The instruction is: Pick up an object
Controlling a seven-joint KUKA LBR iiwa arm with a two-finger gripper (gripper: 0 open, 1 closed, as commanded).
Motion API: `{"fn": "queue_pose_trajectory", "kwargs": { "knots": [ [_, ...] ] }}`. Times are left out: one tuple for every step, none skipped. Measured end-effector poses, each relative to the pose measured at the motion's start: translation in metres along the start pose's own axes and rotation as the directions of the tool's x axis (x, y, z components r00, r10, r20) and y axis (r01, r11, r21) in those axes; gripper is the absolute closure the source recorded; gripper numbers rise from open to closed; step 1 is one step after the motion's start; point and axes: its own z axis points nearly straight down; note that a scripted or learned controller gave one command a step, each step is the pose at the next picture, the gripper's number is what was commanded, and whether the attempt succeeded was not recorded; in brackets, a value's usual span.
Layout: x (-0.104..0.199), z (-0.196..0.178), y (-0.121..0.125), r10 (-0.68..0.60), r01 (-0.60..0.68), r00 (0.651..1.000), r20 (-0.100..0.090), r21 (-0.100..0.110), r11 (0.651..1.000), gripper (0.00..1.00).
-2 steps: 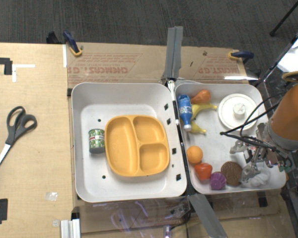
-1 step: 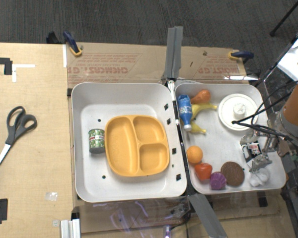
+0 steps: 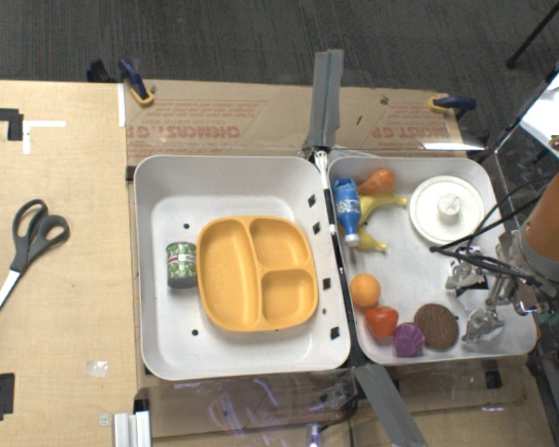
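Right white plastic bin [image 3: 401, 355]: crowded. Gripper [image 3: 484, 319] low over its right side; jaws' opening unclear, nothing visibly held. Round brown cookie-like disc [image 3: 436, 325] just beside it, touching purple plastic fruit [image 3: 409, 340]. Risk: nudging neighbours, empty close.

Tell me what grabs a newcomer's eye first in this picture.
The big yellow divided plate in the left bin, with a small green can beside it. Next, the colourful toy food crowding the right bin: banana, blue bottle, orange, tomato, purple piece. The gripper hangs over that bin's right edge.
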Motion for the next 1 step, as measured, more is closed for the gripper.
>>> {"fn": "queue_pose_trajectory", "kwargs": {
  "knots": [
    [0.0031,-0.0003,0.0000,-0.041,0.041,0.999,0.000,0.001,0.999,0.00]
  ]
}}
